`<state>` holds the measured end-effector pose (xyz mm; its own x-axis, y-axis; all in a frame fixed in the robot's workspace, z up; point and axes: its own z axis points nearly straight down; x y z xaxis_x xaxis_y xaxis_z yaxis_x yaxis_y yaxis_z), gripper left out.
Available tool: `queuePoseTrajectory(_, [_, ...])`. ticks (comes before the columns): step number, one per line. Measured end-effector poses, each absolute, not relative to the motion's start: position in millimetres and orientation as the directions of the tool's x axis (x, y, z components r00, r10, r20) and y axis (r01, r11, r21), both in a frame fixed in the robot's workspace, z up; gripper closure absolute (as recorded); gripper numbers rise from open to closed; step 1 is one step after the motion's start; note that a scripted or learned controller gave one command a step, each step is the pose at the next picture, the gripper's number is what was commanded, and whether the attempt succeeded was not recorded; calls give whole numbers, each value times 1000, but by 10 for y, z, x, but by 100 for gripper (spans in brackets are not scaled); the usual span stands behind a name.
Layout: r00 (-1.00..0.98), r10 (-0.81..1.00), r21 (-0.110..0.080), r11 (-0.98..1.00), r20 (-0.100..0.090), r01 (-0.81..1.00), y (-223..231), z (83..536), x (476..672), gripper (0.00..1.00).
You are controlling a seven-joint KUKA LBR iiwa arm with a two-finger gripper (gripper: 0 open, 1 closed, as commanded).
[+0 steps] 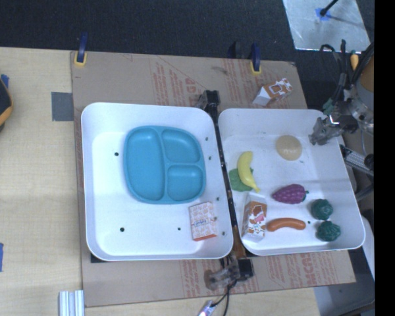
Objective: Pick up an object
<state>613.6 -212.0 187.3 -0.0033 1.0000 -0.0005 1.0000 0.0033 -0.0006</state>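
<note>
In the left bin (95, 176), 1 tray (163, 163) and 1 small box (203, 220); in the right bin (263, 120), banana (245, 170), grapes (289, 193), sausage (286, 224).

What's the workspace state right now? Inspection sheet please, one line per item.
Surface: tan bench with brown cardboard sheet under two shallow white bins, left bin and right bin.
Job's things: right bin holds round beige toy, yellow banana on a green leaf piece, purple grape bunch, orange sausage, two dark green broccoli pieces, brown-white carton.
Clutter: left bin holds blue divided plastic tray and small red-white box; another small carton lies on the cardboard outside the bins.
Grippers: gripper over right bin's far right rim; jaws state unclear.
Cables: wiring at the arm.
Surroundings: dark floor, blue clamps.
</note>
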Motion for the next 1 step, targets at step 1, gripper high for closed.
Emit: queuePoseTrajectory(1, [-3,1000,-2,3,0,1000,-2119,1865,6132,0])
